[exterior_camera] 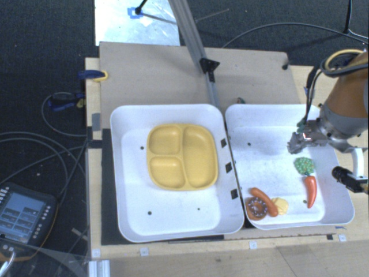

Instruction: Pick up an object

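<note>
On the desk [144, 68], the left bin [132, 212] holds a yellow divided plate [183, 156] with three compartments, lying flat toward the far half of the bin.

The right bin [259, 137] carries the small toy foods, all gathered in its near right part. Nearest the bin's near left corner lies a brown ring doughnut [256, 208], with an orange-red sausage [264, 200] lying slantwise and touching its far right side. Just right of the sausage sits a small pale yellow piece [281, 205] (too small to name with any confidence). Further right, a red chili pepper [311, 190] lies lengthwise near to far, and a green broccoli floret [304, 165] sits just beyond its far end, so close that the two seem to touch.

The tool [300, 142] hangs over the far right of this bin, below the arm's orange band, and whether it is released or clenched cannot be told from this angle. The broccoli lies just on the near side of it, slightly right; the pepper lies further toward the near edge; the doughnut and sausage are well apart from it, near and left.
</note>
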Controlling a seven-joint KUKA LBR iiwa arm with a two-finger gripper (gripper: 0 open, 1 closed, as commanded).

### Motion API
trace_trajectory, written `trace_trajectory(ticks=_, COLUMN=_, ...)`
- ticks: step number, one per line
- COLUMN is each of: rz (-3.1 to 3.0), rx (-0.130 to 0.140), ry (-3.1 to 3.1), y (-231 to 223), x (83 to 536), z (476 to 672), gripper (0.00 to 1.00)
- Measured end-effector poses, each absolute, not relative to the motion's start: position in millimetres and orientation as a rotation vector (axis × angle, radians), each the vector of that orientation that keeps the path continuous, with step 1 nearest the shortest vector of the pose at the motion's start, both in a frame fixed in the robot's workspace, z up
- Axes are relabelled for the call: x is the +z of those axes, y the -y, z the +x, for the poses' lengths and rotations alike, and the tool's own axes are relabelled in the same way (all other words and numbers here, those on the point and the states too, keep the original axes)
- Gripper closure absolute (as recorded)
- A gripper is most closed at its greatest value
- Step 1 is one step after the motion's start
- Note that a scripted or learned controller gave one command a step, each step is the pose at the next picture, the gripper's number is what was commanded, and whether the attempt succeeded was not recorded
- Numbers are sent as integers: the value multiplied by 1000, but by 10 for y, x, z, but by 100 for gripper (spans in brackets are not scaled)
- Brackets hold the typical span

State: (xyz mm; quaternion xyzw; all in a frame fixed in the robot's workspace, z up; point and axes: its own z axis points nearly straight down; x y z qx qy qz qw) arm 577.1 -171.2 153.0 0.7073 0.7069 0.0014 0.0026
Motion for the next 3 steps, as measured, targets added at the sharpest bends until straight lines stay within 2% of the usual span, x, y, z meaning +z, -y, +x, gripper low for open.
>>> trace_trajectory(ticks=1, rz=2217, rx=5, ry=-2217, y=1753, x=2000, z=5722, gripper=100)
trace_trajectory(ticks=2, rz=2210, rx=6, ry=-2224, y=1710, x=2451, z=5771, gripper=100)
trace_trajectory(ticks=3, rz=2210, rx=3, ry=-2233, y=1139, x=2480, z=5637, gripper=100)
